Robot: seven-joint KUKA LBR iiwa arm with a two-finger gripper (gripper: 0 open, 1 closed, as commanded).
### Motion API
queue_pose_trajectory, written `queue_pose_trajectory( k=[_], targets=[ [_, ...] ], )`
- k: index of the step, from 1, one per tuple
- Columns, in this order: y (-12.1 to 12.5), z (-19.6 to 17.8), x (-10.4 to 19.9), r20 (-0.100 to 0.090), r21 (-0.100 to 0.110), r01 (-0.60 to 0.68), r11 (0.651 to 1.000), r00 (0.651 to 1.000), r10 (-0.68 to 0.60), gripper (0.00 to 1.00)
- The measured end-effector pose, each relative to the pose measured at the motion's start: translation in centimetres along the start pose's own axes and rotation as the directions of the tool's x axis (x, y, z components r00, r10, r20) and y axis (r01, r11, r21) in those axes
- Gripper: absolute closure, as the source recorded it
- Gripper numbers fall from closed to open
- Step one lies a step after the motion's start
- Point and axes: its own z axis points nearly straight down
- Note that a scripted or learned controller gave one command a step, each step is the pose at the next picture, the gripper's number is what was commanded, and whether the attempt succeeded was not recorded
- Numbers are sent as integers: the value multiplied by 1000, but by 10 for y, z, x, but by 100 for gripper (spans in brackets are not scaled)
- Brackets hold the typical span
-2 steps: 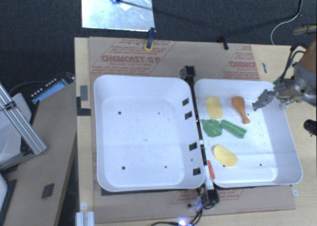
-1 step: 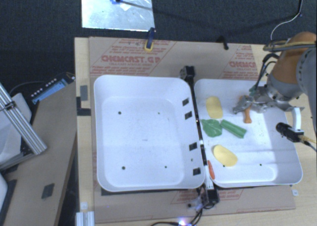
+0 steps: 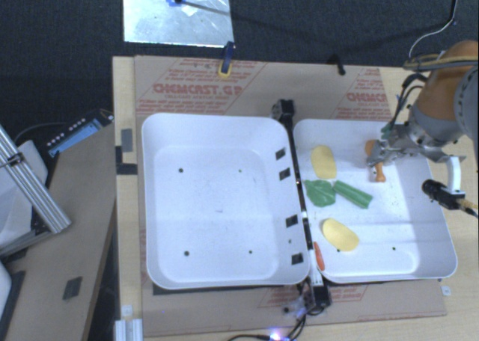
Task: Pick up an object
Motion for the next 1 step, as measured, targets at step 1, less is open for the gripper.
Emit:
queue_pose_trajectory(
  k=[1],
  targets=[
    [-2,-6,96,-7,4,4,1000,1000,-4,100]
  ],
)
